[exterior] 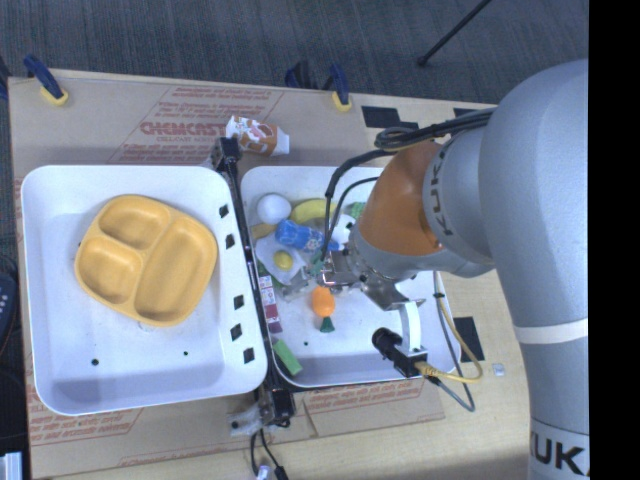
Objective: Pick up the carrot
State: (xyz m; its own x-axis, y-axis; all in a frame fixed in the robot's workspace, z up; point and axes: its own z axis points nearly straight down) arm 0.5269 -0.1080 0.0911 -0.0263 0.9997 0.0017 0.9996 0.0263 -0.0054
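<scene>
Your gripper (335, 273) sits low in the right-hand shallow white bin (300, 368), under the grey arm with the orange band (400, 213), and you cannot tell from this angle how it stands, since the wrist covers most of it. Just below and beside it lies the small orange carrot with a green tip (323, 305), on the bin floor near the middle. Its long axis runs roughly up and down in the view, orange body toward the gripper and green end pointing toward the bin's near edge. You cannot tell whether the gripper touches it.

Behind the gripper, toward the bin's far-left corner, you have a cluster: a white ball (273, 208), a yellow banana-shaped piece (311, 210), a blue crumpled item (297, 235) and a small yellow round piece (284, 261). A green stick-like object (287, 357) lies at the near-left corner.

The left-hand white bin (50, 368) holds a yellow divided plastic tray with three compartments (146, 259), tilted relative to the bin walls.

Both bins rest on brown printed cardboard (190, 118) covering the desk, pinned by blue clamps (45, 78) along the far edge. A small white and brown carton (256, 136) lies on the cardboard behind the bins. Beyond is dark grey carpet (200, 18).
</scene>
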